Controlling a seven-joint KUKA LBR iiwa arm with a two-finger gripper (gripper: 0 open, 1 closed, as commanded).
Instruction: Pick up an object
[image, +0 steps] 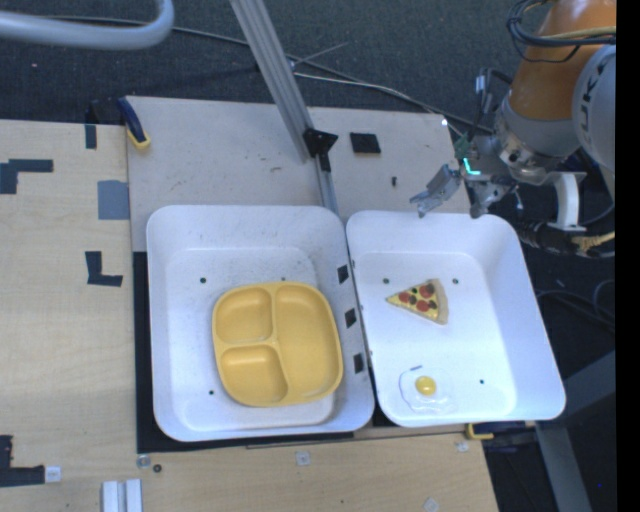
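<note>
A toy pizza slice (422, 299) lies in the middle of the right bin (500, 300). A toy fried egg (425, 387) rests near that bin's front edge. A yellow divided plate (276, 343) sits in the left bin (180, 300). My gripper (458, 192) hangs above the back rim of the right bin, up and to the right of the pizza slice. Its two fingers stand apart with nothing between them.
A slanted metal post (285, 90) rises from the bench behind the seam between the bins. Cables (560, 235) trail off the right bin's far right side. A blue and yellow clamp (133, 124) sits at the bench's back left.
</note>
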